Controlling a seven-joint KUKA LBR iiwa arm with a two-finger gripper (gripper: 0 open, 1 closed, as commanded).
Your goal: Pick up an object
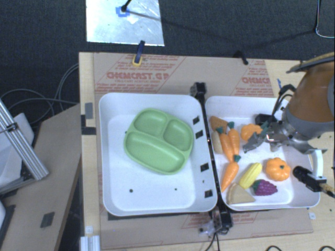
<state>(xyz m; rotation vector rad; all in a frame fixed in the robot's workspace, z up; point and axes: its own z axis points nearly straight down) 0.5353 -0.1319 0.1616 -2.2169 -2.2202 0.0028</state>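
Observation:
The right bin [299, 198] holds toy foods. Among them are two carrots [228, 145] side by side, a third carrot [229, 174], a small orange piece [248, 130], an orange pumpkin [277, 169], a yellow corn cob [250, 174], purple grapes [265, 187] and a tan bread slice [239, 194]. My gripper [255, 133] is low over this bin, reaching in from the right. It is open, with one finger on each side of the small orange piece. I cannot tell whether the fingers touch it.
A green divided plate [158, 140] lies in the left bin [112, 156]. A black divider with clips [205, 140] runs between the bins. An orange wedge [220, 123] sits at the right bin's far left corner. A black part [306, 177] of the arm overhangs the right bin's near corner.

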